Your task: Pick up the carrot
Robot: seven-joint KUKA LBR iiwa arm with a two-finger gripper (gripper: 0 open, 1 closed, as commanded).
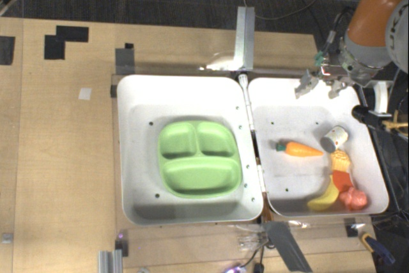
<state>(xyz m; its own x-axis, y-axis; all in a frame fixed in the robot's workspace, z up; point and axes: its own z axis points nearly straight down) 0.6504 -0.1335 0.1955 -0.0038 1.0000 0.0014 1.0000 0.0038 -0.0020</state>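
Note:
An orange carrot [302,149] with a small green top lies flat in the middle of the right bin [281,112], its green end pointing left. My gripper [319,86] hangs over the bin's far edge, well above and behind the carrot. Its two fingers [305,84] stand spread apart with nothing between them.
Right of the carrot lie a grey and white cup-like item [335,136], a yellow and red toy [341,166], a banana [324,197] and a pink fruit [354,199]. The left bin [137,137] holds a green divided plate [199,158]. A metal post [245,41] rises between the bins.

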